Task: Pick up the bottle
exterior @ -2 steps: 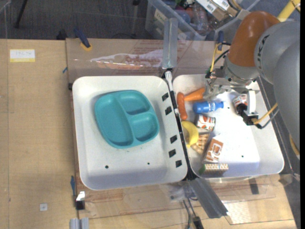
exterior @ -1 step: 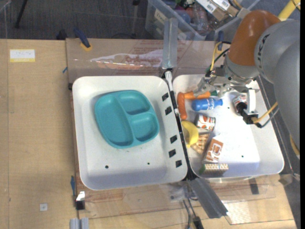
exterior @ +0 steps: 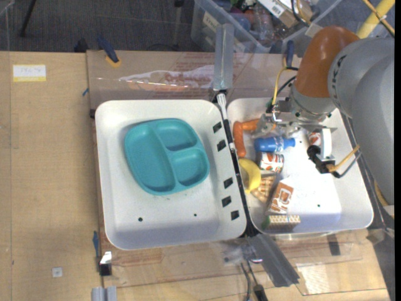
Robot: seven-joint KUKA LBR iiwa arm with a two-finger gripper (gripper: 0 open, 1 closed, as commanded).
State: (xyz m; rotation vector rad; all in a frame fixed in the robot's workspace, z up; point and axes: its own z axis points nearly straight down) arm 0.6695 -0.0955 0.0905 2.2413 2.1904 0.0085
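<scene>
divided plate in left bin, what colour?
Teal, seen plainly in the camera view: the divided plate lies in the left bin.

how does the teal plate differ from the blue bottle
The teal plate is broad, flat and divided into compartments; the blue bottle is small and lies on its side. The plate sits alone in the left bin; the bottle lies among clutter in the right bin, under the gripper.

So the bottle (exterior: pixel 274 145) is a small blue one with a white cap end, lying flat on its side in the right-hand bin (exterior: pixel 351 212), up in the bin's upper-left part. Long axis runs roughly left to right, cap pointing right. It's sitting just above a red-and-white packet (exterior: pixel 271 162) and right of an orange thing (exterior: pixel 241 137), basically touching both. The label's too blurry to read.
</scene>
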